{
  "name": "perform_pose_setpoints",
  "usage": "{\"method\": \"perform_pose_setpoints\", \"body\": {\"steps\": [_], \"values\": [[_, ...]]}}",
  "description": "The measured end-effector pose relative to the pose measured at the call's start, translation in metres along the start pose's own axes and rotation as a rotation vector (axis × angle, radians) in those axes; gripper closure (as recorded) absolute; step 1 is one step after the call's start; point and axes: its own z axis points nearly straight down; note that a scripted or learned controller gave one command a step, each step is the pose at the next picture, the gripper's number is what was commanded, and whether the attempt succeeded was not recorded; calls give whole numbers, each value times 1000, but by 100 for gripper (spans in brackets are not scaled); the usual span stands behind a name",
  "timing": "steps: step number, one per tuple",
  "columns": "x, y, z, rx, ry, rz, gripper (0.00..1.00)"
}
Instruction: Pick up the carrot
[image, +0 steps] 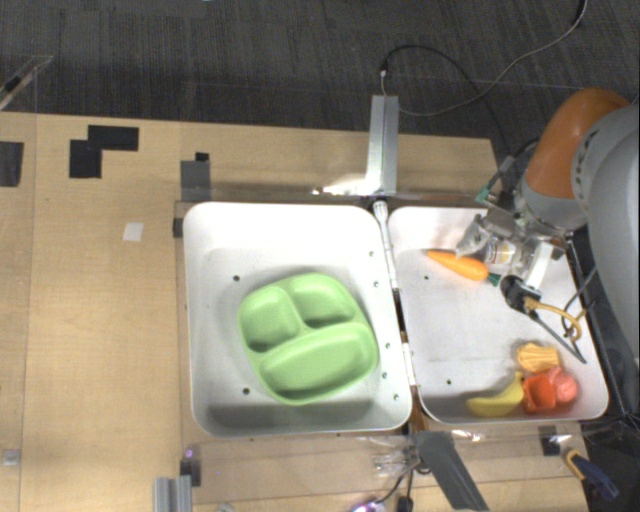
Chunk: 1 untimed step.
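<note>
From the overhead camera view, my gripper (497, 252) sits low over the upper part of the right bin (440, 350), at the end of the grey arm (600, 180) with its orange band. The carrot (456, 265) lies on the bin floor just beside my fingertips, on the side away from my arm, its thick end touching or nearly touching them and its pointed end aimed further off toward the divider between the bins. I cannot tell how wide my fingers stand; they blur into the wrist hardware and cables here, and nothing shows plainly between them, so I will not claim a hold on the carrot.

I judge this to be the approach or the very start of the grasp: the carrot still rests flat on the bin, not lifted. The next move, as I read it, calls for centring over the carrot's thick part, setting my fingers across its narrow width rather than along its length, closing, then lifting straight up (a tapered, smooth thing like this may squirt out toward its thin end if pinched too near the tip).

Well behind me, toward my arm's side and the near corner of the same bin, sit a banana (497, 401), a red toy (548, 390) and a small yellow piece (536, 355), clear of the work. The other bin holds a green divided plate (306, 336), far beyond the carrot.
</note>
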Motion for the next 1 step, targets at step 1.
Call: {"method": "perform_pose_setpoints", "body": {"steps": [1], "values": [[9,-2,17,-39,5,-2,0]]}}
